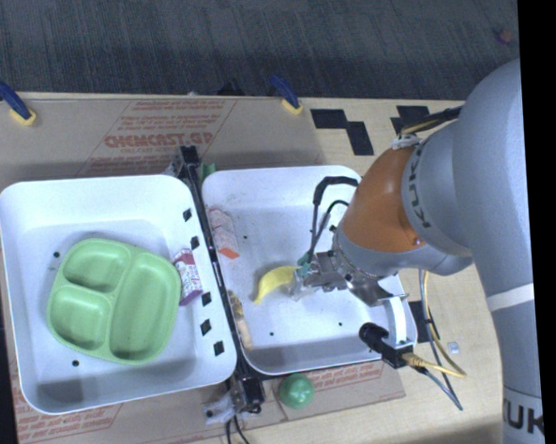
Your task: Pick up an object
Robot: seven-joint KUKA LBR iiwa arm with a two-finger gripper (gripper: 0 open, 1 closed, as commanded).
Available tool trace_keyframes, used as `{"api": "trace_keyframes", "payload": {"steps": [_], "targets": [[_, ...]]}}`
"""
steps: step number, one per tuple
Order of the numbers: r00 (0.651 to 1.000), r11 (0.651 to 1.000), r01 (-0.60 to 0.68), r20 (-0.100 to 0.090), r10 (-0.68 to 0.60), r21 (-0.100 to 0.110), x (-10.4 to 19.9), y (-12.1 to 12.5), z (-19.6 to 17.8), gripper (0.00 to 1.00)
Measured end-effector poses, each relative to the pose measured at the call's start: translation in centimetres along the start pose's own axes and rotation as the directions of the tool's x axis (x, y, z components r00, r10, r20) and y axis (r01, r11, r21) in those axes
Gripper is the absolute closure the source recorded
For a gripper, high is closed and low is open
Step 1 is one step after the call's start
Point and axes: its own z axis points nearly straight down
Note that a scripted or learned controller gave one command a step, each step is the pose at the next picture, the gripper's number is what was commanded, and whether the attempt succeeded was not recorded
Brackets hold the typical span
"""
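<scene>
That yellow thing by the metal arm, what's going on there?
It looks like a toy banana lying in the right bin. The arm has reached in from the right, and its gripper is low beside the banana's right end, apparently trying to pick it up. The banana looks to be resting on the bin floor, not lifted. The left bin holds a green divided plate.

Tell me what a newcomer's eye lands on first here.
The big grey arm with its orange band reaches over the right bin, its gripper down beside a yellow banana. In the left bin lies a green divided plate. A small green ball sits outside the bins at the near edge.
</scene>
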Motion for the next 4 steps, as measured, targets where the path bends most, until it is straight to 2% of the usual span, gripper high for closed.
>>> {"api": "trace_keyframes", "payload": {"steps": [1,2,4], "targets": [[1.000,1.000,-0.010,0.000,0.010,-0.004,-5.3,-3.2,-10.6,1.00],[1.000,1.000,-0.010,-0.001,0.010,-0.002,-7.0,-3.3,-10.5,1.00],[1.000,1.000,-0.011,0.001,0.011,-0.004,-7.1,-3.2,-10.9,1.00]]}}
